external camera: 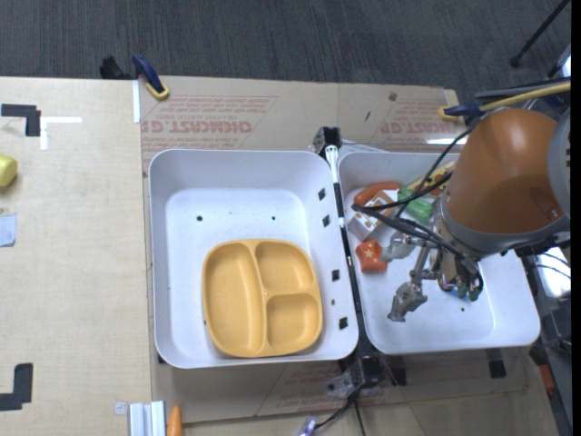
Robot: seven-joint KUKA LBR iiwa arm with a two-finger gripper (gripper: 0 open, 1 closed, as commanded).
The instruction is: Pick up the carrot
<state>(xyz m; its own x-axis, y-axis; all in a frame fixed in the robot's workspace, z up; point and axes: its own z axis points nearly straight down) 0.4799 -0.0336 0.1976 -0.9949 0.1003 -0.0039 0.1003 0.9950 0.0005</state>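
The claw (408, 300) is seen low over the floor of the right bin (508, 330), toward the bin's middle, hanging from the grey arm (504, 184) with its orange band. Whether the claw is spread or closed cannot be told; nothing is seen gripped in it.

The carrot (376, 193), an orange piece, is seen lying near the far-left corner of the right bin, well apart from the claw and partly crossed by black cables. A green item (419, 209) is seen just beside it, toward the arm. A small red-orange item (370, 256) lies against the bin's left wall, between the carrot and the claw, near the claw but not touching.

A yellow divided plate (263, 298) is held in the left bin (172, 243). A yellow object (6, 171) is seen at the table's left edge.
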